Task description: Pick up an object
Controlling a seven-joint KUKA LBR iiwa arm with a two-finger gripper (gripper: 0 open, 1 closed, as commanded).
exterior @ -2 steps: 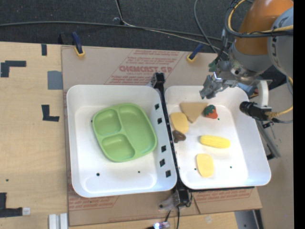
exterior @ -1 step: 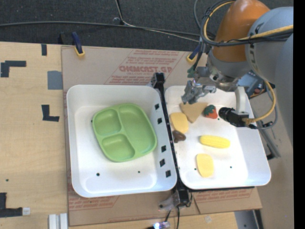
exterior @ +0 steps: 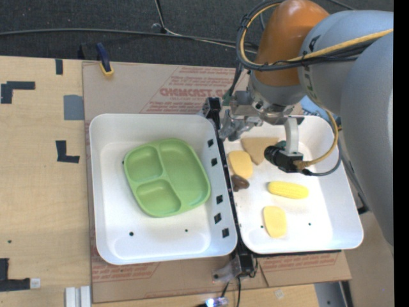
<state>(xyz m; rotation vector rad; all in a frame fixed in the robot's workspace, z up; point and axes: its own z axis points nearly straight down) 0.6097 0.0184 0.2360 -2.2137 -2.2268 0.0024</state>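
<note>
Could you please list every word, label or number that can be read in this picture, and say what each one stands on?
"CHEMCAST": red print on the brown board under the bins, behind the left bin.
Smaller red lines around it, and along the board's front edge: too blurred to read.
Green tray, yellow food pieces, arm: no text that I can make out.

yellow pieces in right bin

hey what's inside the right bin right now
In the right bin lie a corn cob, a yellow piece, another yellow piece, a tan wedge and a small brown item. The arm covers the bin's far part.
</note>
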